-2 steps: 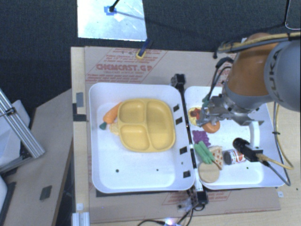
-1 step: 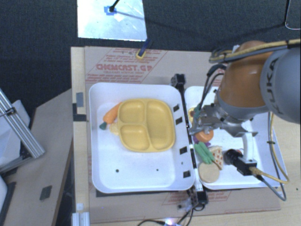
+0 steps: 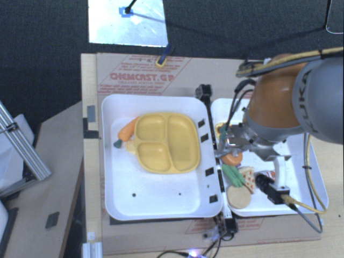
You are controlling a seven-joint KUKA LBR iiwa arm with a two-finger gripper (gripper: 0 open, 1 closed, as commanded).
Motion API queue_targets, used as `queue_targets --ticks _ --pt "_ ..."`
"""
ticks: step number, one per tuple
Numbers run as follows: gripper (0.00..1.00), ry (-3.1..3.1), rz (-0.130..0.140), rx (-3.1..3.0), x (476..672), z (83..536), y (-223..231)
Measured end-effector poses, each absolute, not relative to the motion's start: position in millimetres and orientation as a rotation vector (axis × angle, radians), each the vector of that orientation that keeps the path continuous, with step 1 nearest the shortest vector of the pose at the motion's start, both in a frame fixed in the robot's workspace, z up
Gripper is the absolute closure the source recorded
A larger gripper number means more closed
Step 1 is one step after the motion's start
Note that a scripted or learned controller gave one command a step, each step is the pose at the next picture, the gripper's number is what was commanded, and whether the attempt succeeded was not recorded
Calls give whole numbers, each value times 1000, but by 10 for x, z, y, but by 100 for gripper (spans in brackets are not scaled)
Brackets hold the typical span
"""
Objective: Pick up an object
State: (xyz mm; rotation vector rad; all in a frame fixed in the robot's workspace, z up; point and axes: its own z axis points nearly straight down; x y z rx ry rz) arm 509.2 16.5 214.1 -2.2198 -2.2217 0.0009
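I've got the arm [image 3: 285,98] low over the right bin [image 3: 317,184], wrist right above the toy food at that bin's left side. The gripper [image 3: 230,144] sits just above an orange piece [image 3: 232,158], prob. the target. I read this as the reach/descend step, not a lift; nothing visibly between the tool's tips. Grip state: can't tell, wrist hides it.

Next move, my guess: settle squarely on one piece w/o nudging the neighbours or the bin wall, then close and raise.

Count, right bin: 1 orange piece, 1 green piece [image 3: 233,175], 1 tan disc [image 3: 239,196], 1 pizza-like slice [image 3: 248,177], poss. more under the arm. Left bin [image 3: 156,200]: 1 yellow divided plate [image 3: 164,142] w/ 3 sections, 1 carrot [image 3: 127,129] touching its left edge. Bins: 2.
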Motion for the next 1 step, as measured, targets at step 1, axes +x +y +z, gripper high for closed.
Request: queue_targets --ticks 1 --pt "100 -2223 -3 -2222 5136 2334 120"
